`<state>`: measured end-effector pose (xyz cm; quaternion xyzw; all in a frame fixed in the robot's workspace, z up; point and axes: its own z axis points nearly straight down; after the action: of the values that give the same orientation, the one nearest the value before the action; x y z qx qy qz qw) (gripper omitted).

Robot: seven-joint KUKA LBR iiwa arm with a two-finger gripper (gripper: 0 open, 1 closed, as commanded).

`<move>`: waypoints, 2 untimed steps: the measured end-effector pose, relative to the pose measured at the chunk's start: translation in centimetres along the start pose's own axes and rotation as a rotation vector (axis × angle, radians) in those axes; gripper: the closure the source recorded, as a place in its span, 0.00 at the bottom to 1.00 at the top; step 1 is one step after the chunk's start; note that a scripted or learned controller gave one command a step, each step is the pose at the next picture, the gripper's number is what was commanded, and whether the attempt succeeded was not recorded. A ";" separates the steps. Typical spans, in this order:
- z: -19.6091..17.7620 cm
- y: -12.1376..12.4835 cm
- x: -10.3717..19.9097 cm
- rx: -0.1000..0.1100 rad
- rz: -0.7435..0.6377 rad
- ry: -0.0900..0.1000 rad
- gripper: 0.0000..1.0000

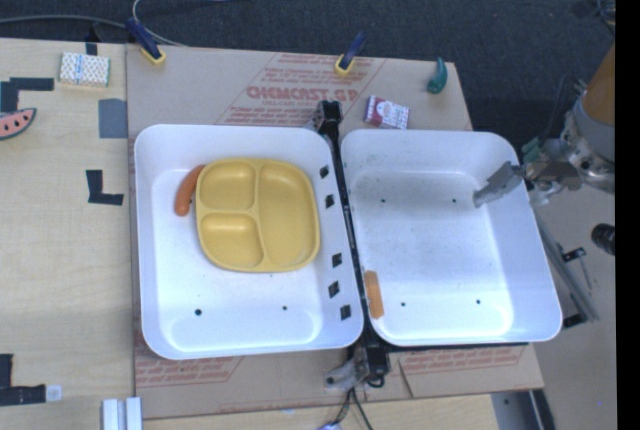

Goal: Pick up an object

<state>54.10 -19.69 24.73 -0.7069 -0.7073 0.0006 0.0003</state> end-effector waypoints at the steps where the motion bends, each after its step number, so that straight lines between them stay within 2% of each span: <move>1: 3.7 1.5 6.8 0.001 -0.002 0.001 0.00; 2: 16.1 4.0 9.6 -0.004 -0.001 0.001 0.00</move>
<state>58.12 -10.13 8.60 -0.7065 -0.7077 -0.0013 -0.0009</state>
